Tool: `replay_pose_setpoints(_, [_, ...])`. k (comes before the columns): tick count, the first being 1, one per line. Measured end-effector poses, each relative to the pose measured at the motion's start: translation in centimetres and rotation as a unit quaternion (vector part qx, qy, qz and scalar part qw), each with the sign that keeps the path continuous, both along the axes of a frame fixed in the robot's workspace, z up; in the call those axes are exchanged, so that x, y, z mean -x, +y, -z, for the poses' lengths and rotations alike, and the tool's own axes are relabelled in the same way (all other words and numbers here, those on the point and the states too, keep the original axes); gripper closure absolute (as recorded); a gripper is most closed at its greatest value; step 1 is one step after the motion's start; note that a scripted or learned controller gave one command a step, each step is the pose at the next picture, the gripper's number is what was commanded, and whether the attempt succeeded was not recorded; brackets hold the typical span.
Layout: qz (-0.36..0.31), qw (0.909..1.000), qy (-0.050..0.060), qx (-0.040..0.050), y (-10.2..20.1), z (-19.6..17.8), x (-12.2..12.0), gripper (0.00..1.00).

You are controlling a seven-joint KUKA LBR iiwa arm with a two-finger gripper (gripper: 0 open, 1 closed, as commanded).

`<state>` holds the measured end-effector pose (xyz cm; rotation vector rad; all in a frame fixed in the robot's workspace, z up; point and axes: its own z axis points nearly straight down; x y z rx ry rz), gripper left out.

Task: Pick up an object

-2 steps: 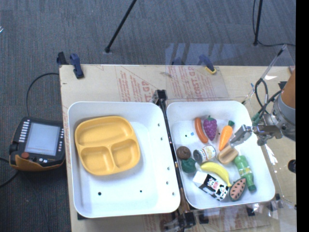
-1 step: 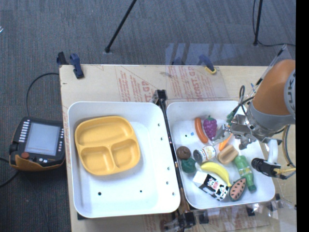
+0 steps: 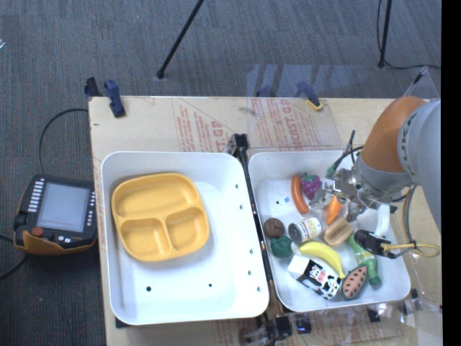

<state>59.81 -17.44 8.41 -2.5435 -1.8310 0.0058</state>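
Gripper (image 3: 337, 202) over the carrot (image 3: 333, 209), right of frame centre in the crowded right bin (image 3: 281, 166); claw state unreadable here. Descend vertically, avoiding the neighbouring sausage (image 3: 297, 193).

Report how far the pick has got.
Done: the gripper is down in the right bin, among the toy food near the carrot and bread roll. In hand: nothing visibly between its fingers. Left: close on one item and lift it; the banana and yellow tray lie untouched.
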Motion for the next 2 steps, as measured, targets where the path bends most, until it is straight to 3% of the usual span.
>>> replay_pose_setpoints(1, [-0.001, 1.0000, -0.001, -0.0015, 0.1, -1.1, -0.1, 1.00])
replay_pose_setpoints(2, [0.049, 0.9988, -0.007, 0.0011, 5.5, -12.6, -4.8, 1.00])
